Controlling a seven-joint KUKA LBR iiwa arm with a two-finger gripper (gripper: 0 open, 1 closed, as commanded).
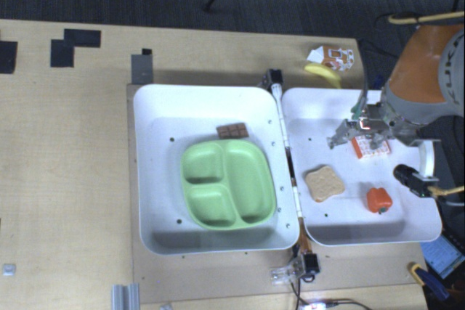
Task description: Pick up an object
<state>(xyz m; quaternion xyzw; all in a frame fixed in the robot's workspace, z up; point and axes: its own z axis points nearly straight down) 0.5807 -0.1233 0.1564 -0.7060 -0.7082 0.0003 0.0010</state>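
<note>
My gripper (354, 133) hangs over the back part of the right bin (320, 102). A red and white packet (372, 147) lies just under it and to its right, partly covered by the wrist. A slice of toast (324, 183) lies in the middle of that bin, in front of the gripper and to its left. A red pepper (378, 200) sits near the bin's front right. In the left bin (156, 156) are a green divided plate (228, 183) and, behind it, a brown chocolate bar (232, 131).
A banana (322, 73) and a small wrapper (333, 56) lie on the bench behind the right bin. A black part (411, 180) juts in at the right bin's right rim. The ridge where the two bins meet (288, 156) runs between them.
</note>
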